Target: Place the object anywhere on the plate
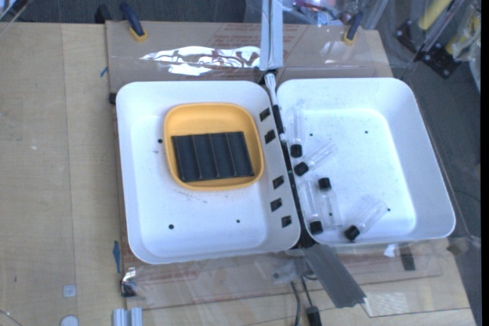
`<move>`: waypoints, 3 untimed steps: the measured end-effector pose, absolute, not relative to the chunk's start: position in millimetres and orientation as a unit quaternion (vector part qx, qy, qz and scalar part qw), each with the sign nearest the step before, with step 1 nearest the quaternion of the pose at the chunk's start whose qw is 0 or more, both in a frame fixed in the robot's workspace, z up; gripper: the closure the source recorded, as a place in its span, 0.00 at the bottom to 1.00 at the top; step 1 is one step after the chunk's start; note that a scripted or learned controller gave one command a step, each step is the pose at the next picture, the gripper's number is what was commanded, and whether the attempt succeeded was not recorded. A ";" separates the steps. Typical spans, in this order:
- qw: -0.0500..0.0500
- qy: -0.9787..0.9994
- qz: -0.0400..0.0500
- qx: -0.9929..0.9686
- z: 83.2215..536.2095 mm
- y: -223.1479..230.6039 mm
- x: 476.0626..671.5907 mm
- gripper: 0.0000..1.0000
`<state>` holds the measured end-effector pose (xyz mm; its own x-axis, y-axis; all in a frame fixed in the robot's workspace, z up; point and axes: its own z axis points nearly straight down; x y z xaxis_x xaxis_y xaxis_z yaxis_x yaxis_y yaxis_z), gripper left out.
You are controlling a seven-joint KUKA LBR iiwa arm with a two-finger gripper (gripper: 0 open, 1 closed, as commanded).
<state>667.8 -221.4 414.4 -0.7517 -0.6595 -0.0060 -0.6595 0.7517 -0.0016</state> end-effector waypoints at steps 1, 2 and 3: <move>0.005 0.864 -0.002 -0.503 436.9 -221.6 668.1 1.00; 0.005 0.753 -0.002 -0.659 436.2 -221.6 668.1 1.00; 0.004 0.646 -0.002 -0.764 435.8 -221.5 668.0 1.00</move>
